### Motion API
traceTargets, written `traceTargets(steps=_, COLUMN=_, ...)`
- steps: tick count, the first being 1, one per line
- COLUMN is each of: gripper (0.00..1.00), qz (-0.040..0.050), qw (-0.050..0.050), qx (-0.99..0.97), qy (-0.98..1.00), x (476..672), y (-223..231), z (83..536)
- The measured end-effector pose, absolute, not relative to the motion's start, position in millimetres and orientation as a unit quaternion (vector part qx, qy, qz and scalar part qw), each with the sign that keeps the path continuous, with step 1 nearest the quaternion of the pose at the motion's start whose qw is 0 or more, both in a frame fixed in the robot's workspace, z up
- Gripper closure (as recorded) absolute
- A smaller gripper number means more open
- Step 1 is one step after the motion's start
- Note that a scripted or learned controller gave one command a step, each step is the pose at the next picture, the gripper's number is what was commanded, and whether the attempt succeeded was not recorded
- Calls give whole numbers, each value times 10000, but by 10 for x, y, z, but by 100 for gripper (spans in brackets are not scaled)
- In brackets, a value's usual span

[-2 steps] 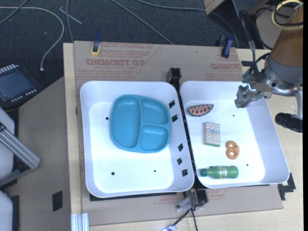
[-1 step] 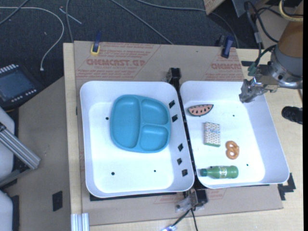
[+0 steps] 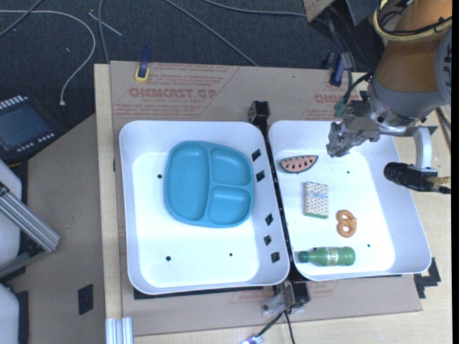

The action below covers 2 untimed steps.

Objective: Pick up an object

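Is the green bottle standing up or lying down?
Lying down: the green bottle rests on its side along the right bin's near edge, white cap pointing left.

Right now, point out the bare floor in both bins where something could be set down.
Left bin: a wide bare strip in front of the blue divided plate, plus narrower margins around it. Right bin: bare along the right wall, beside the pretzel. Crowded: its middle, watermelon slice, small box, green bottle, gripper above.
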<state>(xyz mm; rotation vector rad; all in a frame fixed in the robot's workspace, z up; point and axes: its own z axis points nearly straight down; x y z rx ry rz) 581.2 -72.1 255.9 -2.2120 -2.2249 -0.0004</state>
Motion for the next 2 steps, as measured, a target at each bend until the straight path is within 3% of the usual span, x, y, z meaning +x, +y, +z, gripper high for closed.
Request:
traceTargets(steps=1, gripper=100, qz=-13, qw=4, qx=-7047, qy=-7095, x=5926, y=-149, z=2553)
traceTargets(steps=2, gripper=100, qz=6, qw=27, qx=-7049, qy=-7093, x=5888, y=372, z=2363)
